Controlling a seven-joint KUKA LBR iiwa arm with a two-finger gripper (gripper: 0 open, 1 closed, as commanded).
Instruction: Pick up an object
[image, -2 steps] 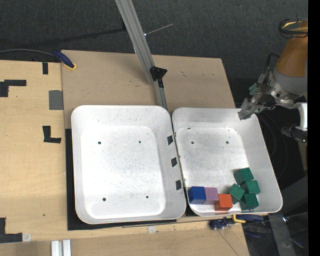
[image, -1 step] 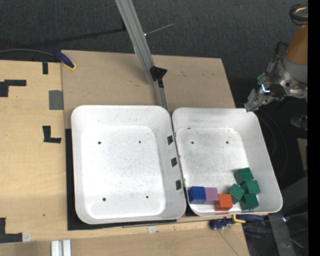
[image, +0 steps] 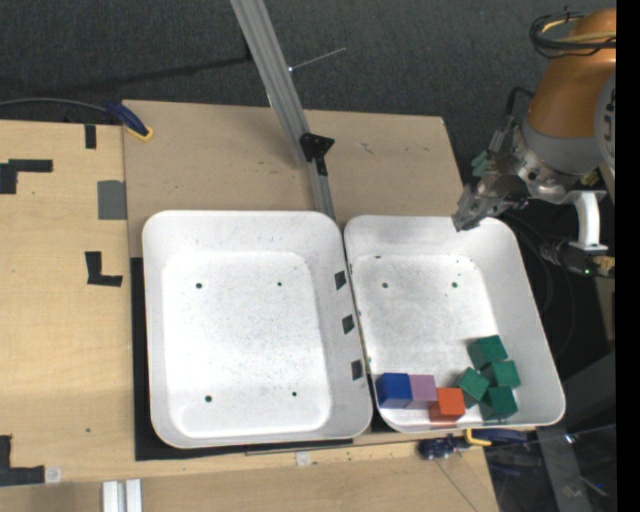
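Speckled white right bin (image: 520, 290) holds small cubes; hand (image: 468, 217) grip state unclear

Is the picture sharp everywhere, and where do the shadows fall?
Camera view: even, soft light; the blocks look crisp, with faint shadows in the right bin; the end effector at its far corner is slightly blurred.

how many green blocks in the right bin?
4, clustered in the shallow white right bin's near right corner: one green block farthest back, one just right of it, one left beside the orange cube, one nearest. More could hide underneath.
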